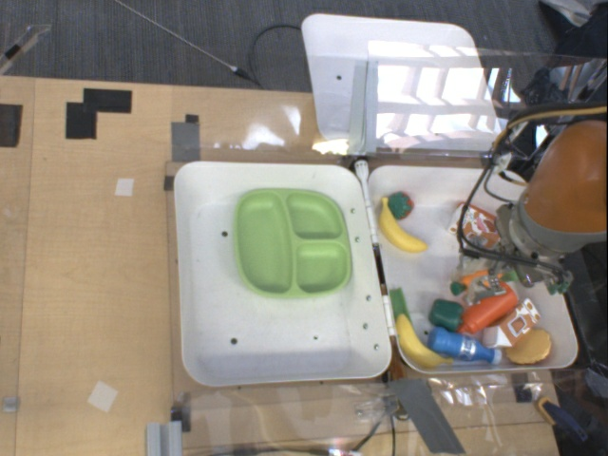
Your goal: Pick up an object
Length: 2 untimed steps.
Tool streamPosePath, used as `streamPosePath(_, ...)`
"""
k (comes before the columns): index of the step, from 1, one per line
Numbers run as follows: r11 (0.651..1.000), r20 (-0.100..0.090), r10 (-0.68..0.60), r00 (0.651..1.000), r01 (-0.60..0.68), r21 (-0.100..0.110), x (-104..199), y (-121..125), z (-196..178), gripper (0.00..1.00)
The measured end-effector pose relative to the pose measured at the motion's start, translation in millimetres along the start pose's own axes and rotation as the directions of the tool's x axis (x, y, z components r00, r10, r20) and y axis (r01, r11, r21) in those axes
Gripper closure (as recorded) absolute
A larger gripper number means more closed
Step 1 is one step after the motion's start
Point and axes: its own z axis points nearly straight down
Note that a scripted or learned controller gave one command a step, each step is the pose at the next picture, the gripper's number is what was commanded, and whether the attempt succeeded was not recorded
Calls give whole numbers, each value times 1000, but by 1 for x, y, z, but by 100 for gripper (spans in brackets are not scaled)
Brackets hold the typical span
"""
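The right bin (pixel 432 183) holds several toy foods. A yellow banana (pixel 401 232) lies near its top left, with a small red and green fruit (pixel 400 204) just above it. A second banana (pixel 415 342) lies along the bottom left, beside a blue bottle (pixel 463 347), a green piece (pixel 446 312), an orange-red bottle (pixel 491 310), a white carton (pixel 522 321) and a brown round bun (pixel 530 348). My gripper (pixel 503 275) hangs low over the right half of this bin, just above the orange-red bottle, largely hidden under the orange wrist band (pixel 568 190).
The left bin (pixel 204 350) carries a green divided plate (pixel 291 241). A white lid-like panel (pixel 399 74) stands behind the bins. Cables (pixel 484 193) loop off the wrist over the right bin. Bare wooden bench (pixel 85 283) extends to the left.
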Motion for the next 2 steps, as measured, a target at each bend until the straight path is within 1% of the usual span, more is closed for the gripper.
streamPosePath(1,1000,0,-1,1000,1,0,0,0,0,0)
streamPosePath(2,997,14,80,997,-80,7,19,29,35,0)
